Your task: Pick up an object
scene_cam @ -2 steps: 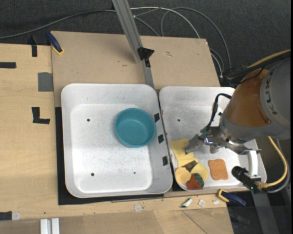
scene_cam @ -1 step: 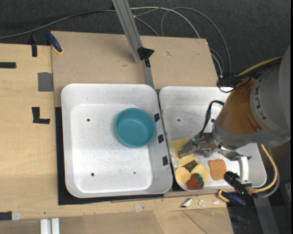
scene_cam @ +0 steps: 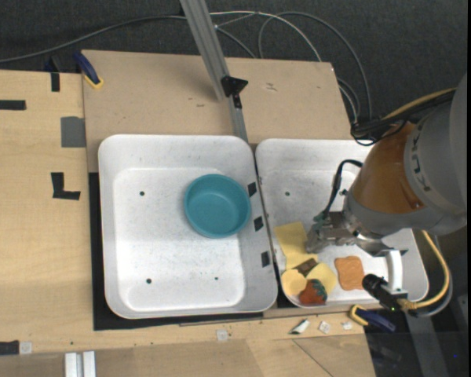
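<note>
We note a tan wooden bench [scene_cam: 31,234] marked with black tape, bearing two shallow white bins side by side under dark flooring and loose cables. The left bin [scene_cam: 141,281] holds a teal bowl [scene_cam: 216,204], upright, near its right wall. The right bin [scene_cam: 298,163] holds a pale yellow flat piece [scene_cam: 292,238], an orange flat piece [scene_cam: 349,272] and a small mixed cluster of red, green and brown items [scene_cam: 310,287], all gathered at its near end. The gripper [scene_cam: 323,234] sits low over the yellow piece's right edge; we cannot tell how its pincer stands, nor whether it grips anything.
</note>
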{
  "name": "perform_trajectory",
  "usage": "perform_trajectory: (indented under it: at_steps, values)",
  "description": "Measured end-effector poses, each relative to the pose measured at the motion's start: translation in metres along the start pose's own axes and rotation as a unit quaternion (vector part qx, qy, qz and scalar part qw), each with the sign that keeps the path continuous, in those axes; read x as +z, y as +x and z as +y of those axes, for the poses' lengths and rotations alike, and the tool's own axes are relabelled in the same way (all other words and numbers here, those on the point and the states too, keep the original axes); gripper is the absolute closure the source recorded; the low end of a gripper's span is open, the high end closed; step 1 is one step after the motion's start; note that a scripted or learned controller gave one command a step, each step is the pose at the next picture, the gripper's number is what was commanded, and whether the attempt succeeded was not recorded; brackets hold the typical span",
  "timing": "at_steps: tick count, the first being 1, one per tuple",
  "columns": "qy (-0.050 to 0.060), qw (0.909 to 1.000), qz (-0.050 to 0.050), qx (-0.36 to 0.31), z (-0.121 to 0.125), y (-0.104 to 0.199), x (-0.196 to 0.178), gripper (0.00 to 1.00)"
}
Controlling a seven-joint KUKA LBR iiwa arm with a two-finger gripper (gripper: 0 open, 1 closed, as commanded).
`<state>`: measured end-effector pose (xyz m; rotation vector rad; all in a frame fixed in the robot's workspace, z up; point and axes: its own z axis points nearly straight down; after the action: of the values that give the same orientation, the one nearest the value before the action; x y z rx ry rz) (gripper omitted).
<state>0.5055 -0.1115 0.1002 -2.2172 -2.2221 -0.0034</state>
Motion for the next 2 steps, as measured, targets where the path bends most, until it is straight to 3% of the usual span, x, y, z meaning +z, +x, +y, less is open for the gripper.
perform_trajectory:
  at_steps: [2]
  values:
    - [-0.002, 1.0, -0.002, 0.001, -0.005, 0.006, -0.11, 1.0]
